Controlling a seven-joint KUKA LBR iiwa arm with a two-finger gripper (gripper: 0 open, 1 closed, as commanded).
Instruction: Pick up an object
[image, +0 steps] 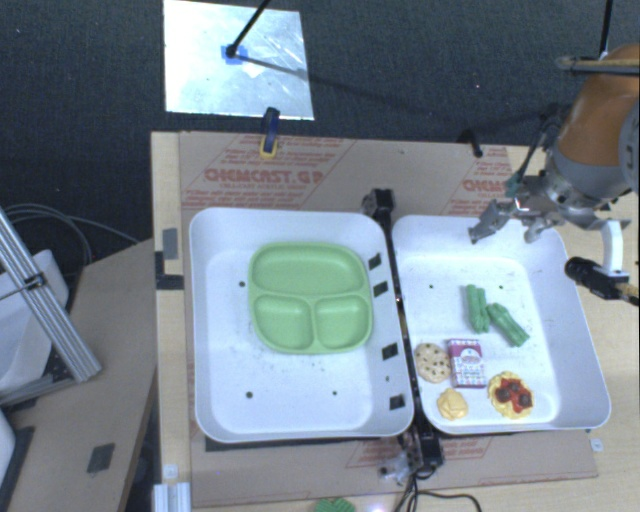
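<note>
Green beans (492, 314), ridged plastic, lie in my right bin (560, 262); above its far edge my gripper (512, 224) hangs spread, holding nothing.

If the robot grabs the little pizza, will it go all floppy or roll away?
Probably neither. The little pizza looks like a stiff toy disc lying flat in the right bin, so it likely won't roll. Being so thin and flat, it may be hard to pinch and could slip from the gripper.
</note>
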